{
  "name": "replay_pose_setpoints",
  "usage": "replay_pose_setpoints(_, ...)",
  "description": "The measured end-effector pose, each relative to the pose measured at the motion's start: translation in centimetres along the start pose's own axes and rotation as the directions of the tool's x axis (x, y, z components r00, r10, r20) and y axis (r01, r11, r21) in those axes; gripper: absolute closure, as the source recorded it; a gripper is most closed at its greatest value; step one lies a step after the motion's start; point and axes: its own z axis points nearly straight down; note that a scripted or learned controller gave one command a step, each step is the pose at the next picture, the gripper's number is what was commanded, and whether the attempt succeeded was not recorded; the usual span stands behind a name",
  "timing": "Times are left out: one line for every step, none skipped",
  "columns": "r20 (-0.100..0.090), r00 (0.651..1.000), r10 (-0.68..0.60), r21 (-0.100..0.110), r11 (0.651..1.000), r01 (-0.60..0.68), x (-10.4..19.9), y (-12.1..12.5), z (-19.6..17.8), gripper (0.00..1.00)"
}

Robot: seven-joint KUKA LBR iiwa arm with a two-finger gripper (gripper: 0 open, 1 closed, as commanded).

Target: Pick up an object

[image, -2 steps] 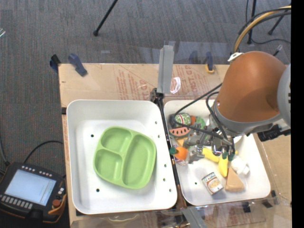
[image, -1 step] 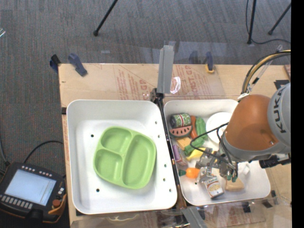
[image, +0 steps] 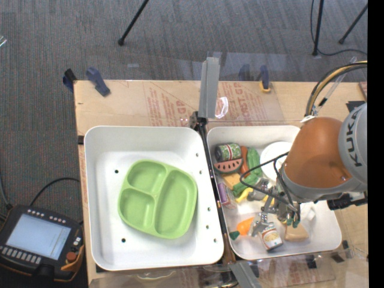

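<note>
Objects for picking crowd the right bin (image: 318,245): a small can (image: 228,152) near its far-left corner with a watermelon slice (image: 228,165) just beside it, a green piece (image: 253,159), a white plate (image: 275,156) partly under the arm, an orange carrot-like piece (image: 245,225) and a small jar (image: 272,239) by the near edge. The left bin (image: 102,149) carries a green divided plate (image: 158,198) at its middle. The gripper (image: 268,216) hangs low over the jar; how wide it stands I cannot tell.
</note>
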Motion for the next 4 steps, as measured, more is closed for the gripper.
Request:
replay_pose_setpoints(-0.002, 0.998, 0.061, 0.001, 0.998, -0.061, 2.86, 0.37, 1.85, 0.0)
replay_pose_setpoints(-0.002, 0.995, 0.097, 0.0, 0.995, -0.097, 2.88, 0.59, 1.82, 0.0)
replay_pose_setpoints(0.0, 0.967, 0.255, 0.0, 0.967, -0.255, 2.9, 0.74, 1.81, 0.0)
replay_pose_setpoints(0.001, 0.896, 0.445, 0.0, 0.896, -0.445, 2.75, 0.11, 1.8, 0.0)
